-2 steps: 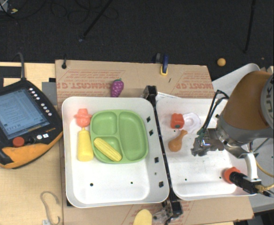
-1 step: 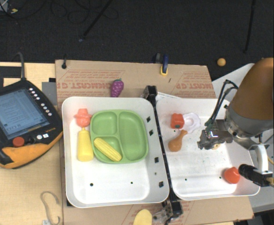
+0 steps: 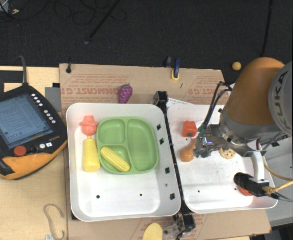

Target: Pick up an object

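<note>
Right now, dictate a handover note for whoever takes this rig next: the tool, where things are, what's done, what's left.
Tool: low over the right bin, next to the brown piece; nothing visibly held.
Right bin: red block towards the back left, brown piece just in front of it, cookie on the tool's far side.
Left bin: green plate with corn on it; yellow bottle and pink toy beside the plate.
Done: nothing lifted yet.
Left: grasp and lift one thing; the brown piece looks nearest.
</note>
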Controlling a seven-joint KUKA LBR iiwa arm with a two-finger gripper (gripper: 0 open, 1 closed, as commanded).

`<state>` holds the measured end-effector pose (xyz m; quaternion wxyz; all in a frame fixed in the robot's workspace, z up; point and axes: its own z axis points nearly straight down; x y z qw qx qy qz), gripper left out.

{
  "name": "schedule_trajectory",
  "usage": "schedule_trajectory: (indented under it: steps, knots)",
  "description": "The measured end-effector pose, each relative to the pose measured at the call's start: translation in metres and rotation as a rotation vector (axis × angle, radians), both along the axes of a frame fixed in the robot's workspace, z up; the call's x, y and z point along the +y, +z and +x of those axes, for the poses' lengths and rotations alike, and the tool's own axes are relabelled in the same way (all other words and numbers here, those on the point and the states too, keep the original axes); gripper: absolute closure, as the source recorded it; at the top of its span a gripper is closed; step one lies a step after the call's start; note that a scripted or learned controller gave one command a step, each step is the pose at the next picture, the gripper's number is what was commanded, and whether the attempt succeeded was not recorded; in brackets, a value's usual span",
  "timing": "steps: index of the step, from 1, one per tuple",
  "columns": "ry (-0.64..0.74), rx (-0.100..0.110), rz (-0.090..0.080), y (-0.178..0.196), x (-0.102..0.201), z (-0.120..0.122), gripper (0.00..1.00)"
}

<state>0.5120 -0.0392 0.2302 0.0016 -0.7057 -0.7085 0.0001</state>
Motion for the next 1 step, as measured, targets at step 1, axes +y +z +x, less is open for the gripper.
schedule_trajectory:
  steps: [1]
  knots:
    - [-0.002,0.002,-0.001,-0.0023,0.0455,-0.0161,1.0]
